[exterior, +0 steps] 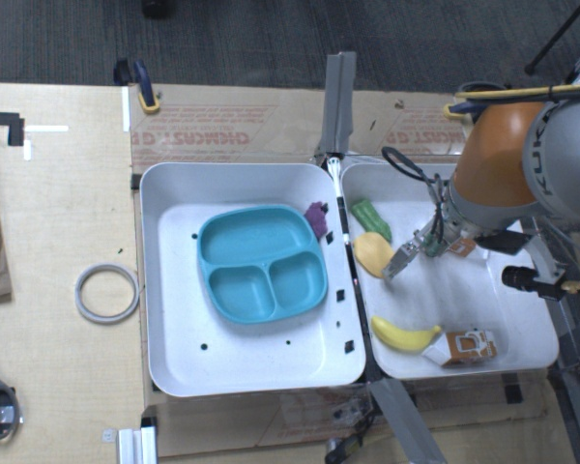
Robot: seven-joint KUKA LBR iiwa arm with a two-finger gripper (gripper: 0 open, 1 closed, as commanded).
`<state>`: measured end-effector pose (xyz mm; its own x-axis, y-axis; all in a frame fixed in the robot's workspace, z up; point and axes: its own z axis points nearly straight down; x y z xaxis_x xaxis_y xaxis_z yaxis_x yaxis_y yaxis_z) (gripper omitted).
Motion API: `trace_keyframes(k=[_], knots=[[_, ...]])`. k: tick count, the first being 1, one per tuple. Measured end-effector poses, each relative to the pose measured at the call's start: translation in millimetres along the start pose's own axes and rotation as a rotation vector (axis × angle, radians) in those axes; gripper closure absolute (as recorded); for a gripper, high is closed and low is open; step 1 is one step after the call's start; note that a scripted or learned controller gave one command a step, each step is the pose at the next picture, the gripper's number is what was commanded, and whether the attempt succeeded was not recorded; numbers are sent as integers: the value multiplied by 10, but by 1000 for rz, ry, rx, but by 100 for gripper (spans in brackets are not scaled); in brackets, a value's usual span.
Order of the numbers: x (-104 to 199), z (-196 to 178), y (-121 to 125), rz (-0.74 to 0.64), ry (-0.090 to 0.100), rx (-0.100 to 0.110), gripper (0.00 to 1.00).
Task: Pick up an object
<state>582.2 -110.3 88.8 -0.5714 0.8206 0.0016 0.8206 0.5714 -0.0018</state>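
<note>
Hand (398,262): state cannot be told, poised in right bin (522,356) just beside pale yellow object (372,254), green object (370,217) behind, banana (404,335) and carton (467,347) nearer; approach step, apparently; next, descend and close.

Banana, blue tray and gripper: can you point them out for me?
banana (404,335): camera view, middle of its curved body.
blue tray (262,264): camera view, centre divider.
gripper (398,262): camera view, between its fingertips.
</note>
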Motion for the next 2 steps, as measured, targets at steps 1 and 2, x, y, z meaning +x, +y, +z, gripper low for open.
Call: trace_keyframes(k=[1,2], knots=[[-217,-4,413,-119,-1,-1,0],[-900,-556,186,-227,-3,-1,0]])
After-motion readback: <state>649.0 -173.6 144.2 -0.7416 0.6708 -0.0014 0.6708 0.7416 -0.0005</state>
